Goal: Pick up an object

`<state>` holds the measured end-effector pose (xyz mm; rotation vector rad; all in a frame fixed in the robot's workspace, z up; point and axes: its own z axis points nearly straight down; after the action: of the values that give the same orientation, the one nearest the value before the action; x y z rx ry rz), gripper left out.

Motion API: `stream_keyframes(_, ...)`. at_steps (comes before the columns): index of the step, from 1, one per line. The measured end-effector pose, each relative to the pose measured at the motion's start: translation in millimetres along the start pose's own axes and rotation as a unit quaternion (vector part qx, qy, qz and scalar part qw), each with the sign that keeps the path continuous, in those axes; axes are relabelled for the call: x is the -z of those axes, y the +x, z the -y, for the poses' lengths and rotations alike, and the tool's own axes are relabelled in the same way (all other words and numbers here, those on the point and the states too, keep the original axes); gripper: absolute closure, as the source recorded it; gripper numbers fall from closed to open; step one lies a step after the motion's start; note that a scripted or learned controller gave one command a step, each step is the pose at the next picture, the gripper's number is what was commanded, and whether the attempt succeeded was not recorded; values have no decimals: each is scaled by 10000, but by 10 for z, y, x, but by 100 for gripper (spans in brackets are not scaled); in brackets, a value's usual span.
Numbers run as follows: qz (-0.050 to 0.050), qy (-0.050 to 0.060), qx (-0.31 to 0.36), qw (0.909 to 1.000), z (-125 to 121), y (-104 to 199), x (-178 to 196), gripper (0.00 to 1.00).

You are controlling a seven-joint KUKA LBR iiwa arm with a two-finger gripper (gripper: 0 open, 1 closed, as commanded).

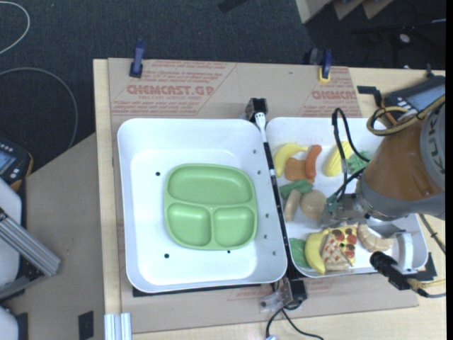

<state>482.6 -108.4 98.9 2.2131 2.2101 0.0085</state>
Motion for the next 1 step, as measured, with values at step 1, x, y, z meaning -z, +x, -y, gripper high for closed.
stream_keyframes(1,-49,17,61,10000,-192,827,908,100)
